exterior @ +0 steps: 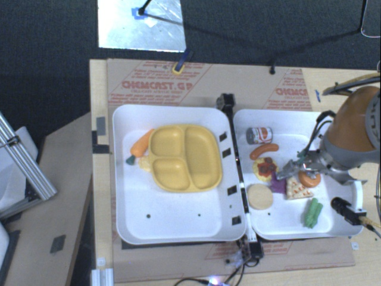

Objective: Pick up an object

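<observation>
Left bin (128, 177): yellow tray (181, 158) at centre; carrot (141, 143) touching its 9 o'clock edge.

Right bin (280, 228): can (259, 135) at 11 o'clock; sausage (264, 151) just below it; pizza (264, 168) at centre; cookie (260, 196) at 7 o'clock; sandwich (297, 189) beside the pizza; pepper (312, 213) at 5 o'clock.

Tool (288, 171): low over the bin's middle, pointing towards 9 o'clock; open or closed, cannot tell. The pizza lies at its 9 o'clock, just beside the tip, and is judged the likeliest pick; the sandwich lies at its 5 o'clock.
</observation>
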Robot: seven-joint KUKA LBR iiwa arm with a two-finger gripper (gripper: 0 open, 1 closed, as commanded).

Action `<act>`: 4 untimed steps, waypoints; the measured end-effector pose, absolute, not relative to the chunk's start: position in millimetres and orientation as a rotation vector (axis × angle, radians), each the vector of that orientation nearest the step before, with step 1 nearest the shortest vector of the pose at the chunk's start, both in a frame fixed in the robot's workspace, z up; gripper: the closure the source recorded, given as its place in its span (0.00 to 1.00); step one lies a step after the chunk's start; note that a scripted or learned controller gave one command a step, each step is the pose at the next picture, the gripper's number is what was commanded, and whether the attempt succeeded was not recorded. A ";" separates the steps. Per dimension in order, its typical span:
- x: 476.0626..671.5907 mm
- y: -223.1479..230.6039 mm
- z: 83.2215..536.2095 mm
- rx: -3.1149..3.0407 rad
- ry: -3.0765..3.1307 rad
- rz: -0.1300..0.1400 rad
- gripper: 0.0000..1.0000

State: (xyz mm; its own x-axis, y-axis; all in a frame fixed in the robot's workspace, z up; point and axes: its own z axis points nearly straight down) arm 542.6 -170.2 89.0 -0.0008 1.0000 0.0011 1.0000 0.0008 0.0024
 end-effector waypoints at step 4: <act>548.1 -175.8 224.9 2.215 2.224 0.003 1.00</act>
State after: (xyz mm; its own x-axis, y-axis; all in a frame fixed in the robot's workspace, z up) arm 548.1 -175.8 224.9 -0.0041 1.0000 -0.0007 1.0000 0.0041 0.0032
